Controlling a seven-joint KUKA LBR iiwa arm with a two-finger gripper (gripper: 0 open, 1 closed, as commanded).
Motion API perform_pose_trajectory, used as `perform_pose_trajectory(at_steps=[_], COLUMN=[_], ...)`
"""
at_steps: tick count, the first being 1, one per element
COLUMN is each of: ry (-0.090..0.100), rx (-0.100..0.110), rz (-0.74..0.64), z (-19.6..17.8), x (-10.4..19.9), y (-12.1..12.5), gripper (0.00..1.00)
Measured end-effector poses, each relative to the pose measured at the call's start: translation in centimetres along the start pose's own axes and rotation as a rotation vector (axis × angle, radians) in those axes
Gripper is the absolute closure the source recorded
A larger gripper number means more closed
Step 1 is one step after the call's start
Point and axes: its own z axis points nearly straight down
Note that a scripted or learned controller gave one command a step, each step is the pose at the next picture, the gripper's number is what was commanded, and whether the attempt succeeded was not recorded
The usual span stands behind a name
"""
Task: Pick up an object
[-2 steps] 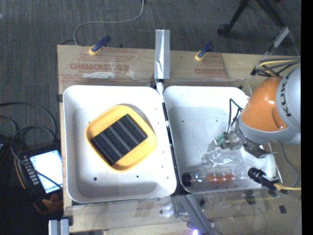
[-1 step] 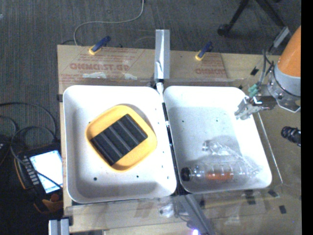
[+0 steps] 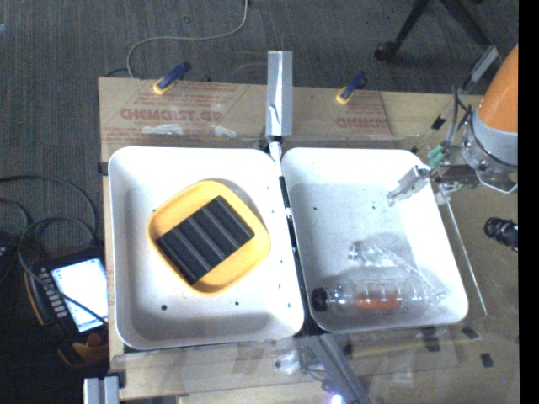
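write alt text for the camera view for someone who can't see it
Seen from above, two shallow white bins sit side by side: the left bin holds a yellow tray with a black ribbed insert, the right bin a clear plastic bottle lying on its side near the front edge. The arm's gripper hangs over the right bin's far right corner, apart from the bottle.

Yellow rounded-square plastic tray with a black ribbed insert [image 3: 209,236]: lies flat, turned at a slant, near the centre of the left white bin [image 3: 126,175]. Clear plastic bottle with a dark cap and an orange patch inside [image 3: 370,298]: lies on its side along the right white bin's [image 3: 354,162] near wall, cap toward the left bin.
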Motion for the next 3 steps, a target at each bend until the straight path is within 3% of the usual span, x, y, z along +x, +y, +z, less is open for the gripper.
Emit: perform_pose_trajectory(at_steps=[1, 2, 3], ry=[0.005, 0.002, -0.001], rx=[0.004, 0.001, -0.013], rz=[0.011, -0.033, -0.154], z=[8.8, 9.0, 18.3], x=[1.1, 0.6, 4.7], y=[-3.8, -4.8, 0.2], gripper=[0.00, 0.00, 0.00])
